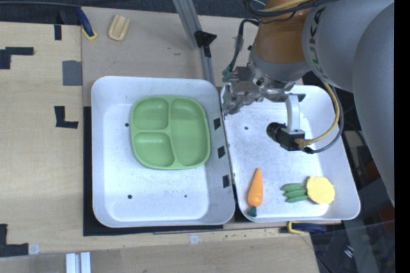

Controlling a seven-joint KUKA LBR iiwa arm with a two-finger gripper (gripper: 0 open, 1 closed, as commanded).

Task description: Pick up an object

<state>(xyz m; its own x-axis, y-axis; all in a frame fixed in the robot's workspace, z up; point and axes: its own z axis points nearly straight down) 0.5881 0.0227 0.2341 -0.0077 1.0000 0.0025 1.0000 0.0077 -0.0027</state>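
The right bin (333,137) holds an orange toy carrot (255,186) near its front left corner. A yellow toy with green leaves (311,190) lies to the carrot's right, by the front wall. My gripper (236,100) hangs over the back left corner of the right bin, close to the divide between the two bins. It is well behind both toys. The grey arm and its orange band (285,22) come in from the upper right and cover part of the bin's back.
The left bin (109,150) carries a green sectioned plate (170,131). A slanted metal pole (186,9) rises behind the bins. A small tan object (118,27) rests on the bench at the back left. A black part with a cable (286,135) hangs over the right bin's middle.
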